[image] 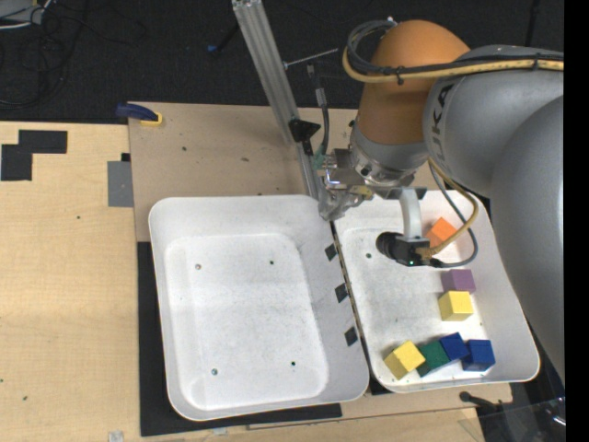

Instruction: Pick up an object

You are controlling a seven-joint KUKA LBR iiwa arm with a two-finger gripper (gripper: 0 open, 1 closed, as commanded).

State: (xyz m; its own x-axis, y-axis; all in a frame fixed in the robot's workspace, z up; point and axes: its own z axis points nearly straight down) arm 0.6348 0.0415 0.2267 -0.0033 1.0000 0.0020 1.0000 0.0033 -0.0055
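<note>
orange block (443, 230): in the right bin (391, 307), far end toward its right wall; sits skewed; apart from the other blocks
purple block (459, 280): same bin, right side, on the near side of the orange one; just beside the yellow block (456, 305); can't tell whether they touch
near-rim cluster: second yellow block (403, 358), green block (431, 355), blue block (453, 345), second blue block (479, 354); packed in a row along the bin's near rim; green looks to touch both neighbours; yellow at the left end, blue at the right
gripper (336, 201): over the far-left corner of the right bin, right at the seam between the bins; well apart from every block; nothing visible in its grasp; open or closed, cannot tell from where I stand
arm (497, 127): grey, orange band (409, 53) above the wrist; reaches in from the right, over the far end of the right bin
left bin (239, 311): white, shallow; butts up against the right bin
black tabs (339, 293): three, spaced along the seam between the bins
aluminium rail (267, 72): leans up and away from the far end of the seam, just beside the gripper
bench (64, 274): pale wood; blue-and-yellow clamp (140, 113) at the far-left corner of the board under the bins
</note>
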